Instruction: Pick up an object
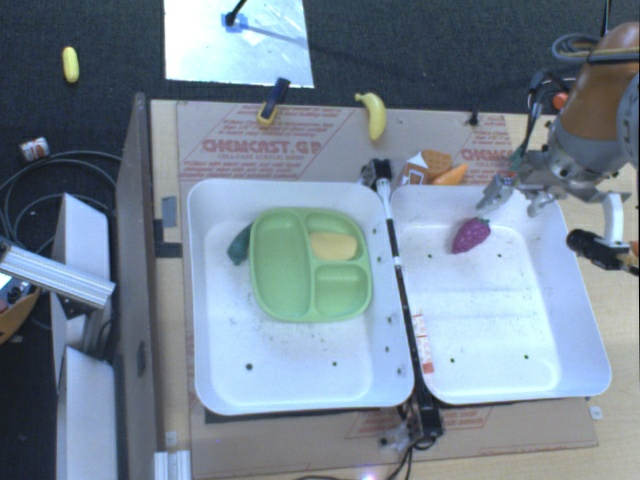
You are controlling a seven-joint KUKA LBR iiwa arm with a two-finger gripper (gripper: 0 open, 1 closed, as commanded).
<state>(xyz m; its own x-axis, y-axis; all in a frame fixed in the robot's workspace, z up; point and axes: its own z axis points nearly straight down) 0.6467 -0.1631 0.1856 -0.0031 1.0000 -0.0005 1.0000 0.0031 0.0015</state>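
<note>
Hand (497,196) hangs at the far edge of the right bin (560,368), just above and right of the purple object (471,234); can't tell how wide it's open, and nothing shows in its grip. Camera view: purple obj lies on the bin floor near the far wall, close to the hand but apart from it. Left bin (215,368) has a green tray (310,266) w/ a yellow piece (333,244). You're at approach, pre-grasp imo. Next: shift toward the obj, descend, close on it.

Red block lettering reading "CHEMCAST GP" stands on the brown paper-faced board (300,133) beneath the bins; a partial repeat shows at its right end, cut off
</note>
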